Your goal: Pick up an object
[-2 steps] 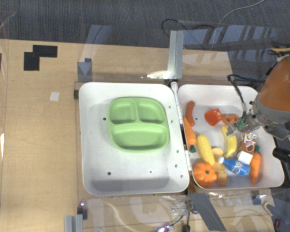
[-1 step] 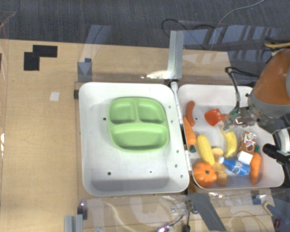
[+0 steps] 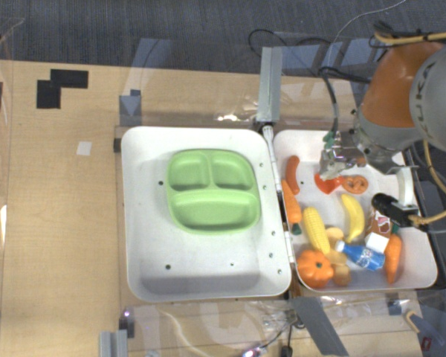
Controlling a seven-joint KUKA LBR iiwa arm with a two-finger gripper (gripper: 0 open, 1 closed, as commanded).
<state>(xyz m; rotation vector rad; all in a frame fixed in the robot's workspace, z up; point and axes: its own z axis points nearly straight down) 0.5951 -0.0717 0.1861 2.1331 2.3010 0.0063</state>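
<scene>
Lying lengthwise — banana [image 3: 352,216], stem up-frame

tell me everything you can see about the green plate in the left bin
The green plate is a light green, matte, plastic-looking tray with rounded corners, divided by raised ridges into three compartments: two smaller ones at the far side and one long one nearer the camera. Nothing lies in any of them. It sits flat and upright, roughly centred on the floor of the left white bin, slightly toward the far wall, touching nothing else. The gripper is over the right bin, well apart from it.
</scene>
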